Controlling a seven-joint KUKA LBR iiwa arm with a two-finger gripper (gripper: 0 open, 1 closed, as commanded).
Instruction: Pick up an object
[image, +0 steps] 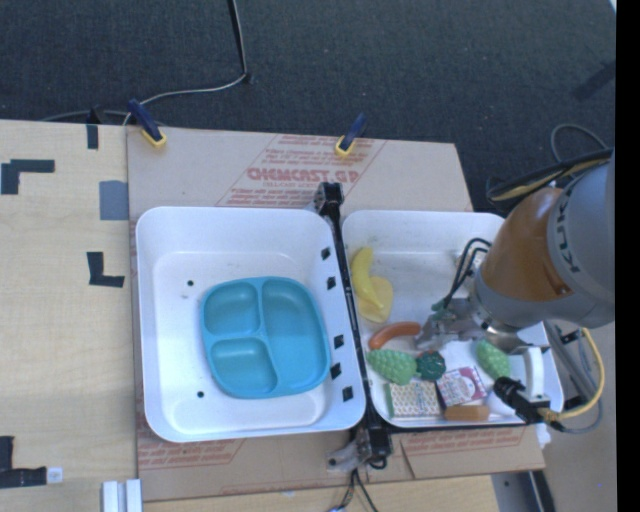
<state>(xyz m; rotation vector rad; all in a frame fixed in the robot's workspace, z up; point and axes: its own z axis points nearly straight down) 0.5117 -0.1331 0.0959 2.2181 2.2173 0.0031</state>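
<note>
We see the dark green toy among the clutter at the right bin's near side, the gripper just above it. Jaws' state: we cannot tell. We judge this the approach; next, descend and close.

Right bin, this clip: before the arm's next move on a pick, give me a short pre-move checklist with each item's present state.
1. Gripper positioned over the right bin: ok, low among the objects near the bin's front.
2. Candidate target near the gripper: ok, orange sausage-shaped piece, bumpy green toy and dark green round piece lie close by.
3. Object already held: cannot tell.
4. Clutter around the target: not ok, the pieces crowd together, with a patterned packet just beyond.
5. Yellow toy clear of the gripper: ok, it lies apart, near the divider.
6. Left bin holds a blue divided tray: ok.
</note>
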